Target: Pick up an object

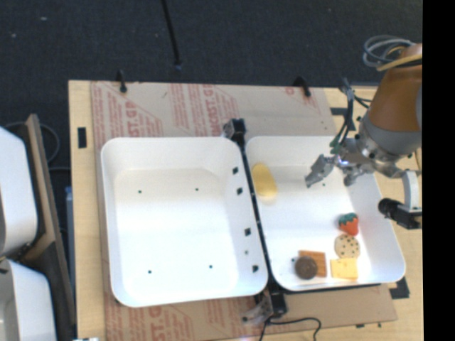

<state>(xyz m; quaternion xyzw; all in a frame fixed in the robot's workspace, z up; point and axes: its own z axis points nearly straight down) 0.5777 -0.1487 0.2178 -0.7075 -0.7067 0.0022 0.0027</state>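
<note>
My gripper (335, 174) hangs over the back part of the right bin (298, 155), open, with nothing between its fingers. A pale yellow oblong object (264, 181) lies to its left by the bin's left wall. Toward the front right of the bin lie a red and orange strawberry-like piece (348, 223), a speckled round cookie (347, 246), a yellow block (345, 268), and a brown square cracker (316, 259) with a dark round cookie (306, 268) on it. All of these lie apart from the gripper.
The left bin (178, 219) sits beside the right one, with a black divider strip (245, 190) between them. Both rest on a cardboard-covered bench (178, 109). The arm comes in from the right over the right bin's back corner.
</note>
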